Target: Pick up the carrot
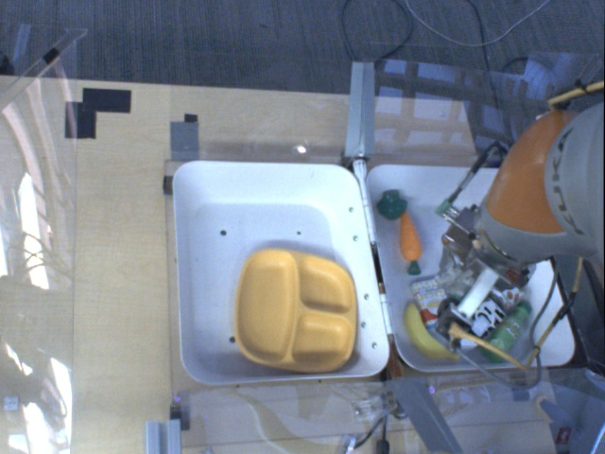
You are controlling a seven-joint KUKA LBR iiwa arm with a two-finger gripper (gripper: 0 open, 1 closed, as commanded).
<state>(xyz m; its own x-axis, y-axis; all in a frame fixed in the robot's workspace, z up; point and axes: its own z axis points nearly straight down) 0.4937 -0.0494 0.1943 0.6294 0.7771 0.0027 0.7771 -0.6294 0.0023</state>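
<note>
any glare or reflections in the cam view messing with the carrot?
Camera view: pale reflections streak the clear panel at left, and a small bright glint sits above the left bin; the carrot in the right bin is evenly lit, sharp and glare-free; the claw area is cluttered and harder to read.

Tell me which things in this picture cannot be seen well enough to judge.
- End effector: camera view, cluttered by cables and its own parts.
- Banana: partly covered by the end effector.
- Green item: hidden under the arm, identity unclear.
- Carrot with its green top: whole, lying free in the right bin.
</note>
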